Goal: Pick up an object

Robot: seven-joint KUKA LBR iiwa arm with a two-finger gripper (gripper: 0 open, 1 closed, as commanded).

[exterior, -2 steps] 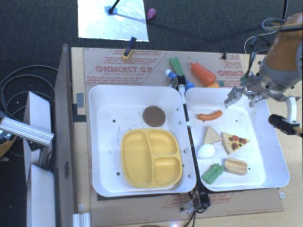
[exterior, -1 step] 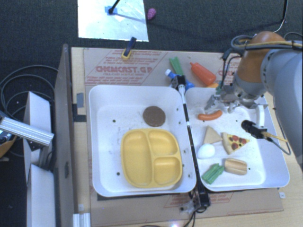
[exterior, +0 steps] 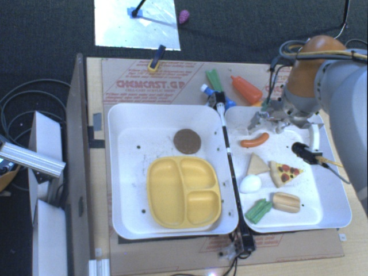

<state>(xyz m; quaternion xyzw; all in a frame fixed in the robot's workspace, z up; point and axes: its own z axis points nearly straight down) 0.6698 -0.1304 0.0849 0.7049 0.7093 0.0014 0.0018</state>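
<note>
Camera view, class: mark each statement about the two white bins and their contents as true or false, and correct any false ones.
1. The yellow divided tray lies in the left bin. True.
2. The brown disc sits in the right bin. False: it is in the left bin.
3. The pizza slice lies in the right bin. True.
4. The white egg rests on the yellow tray. False: it lies in the right bin.
</note>
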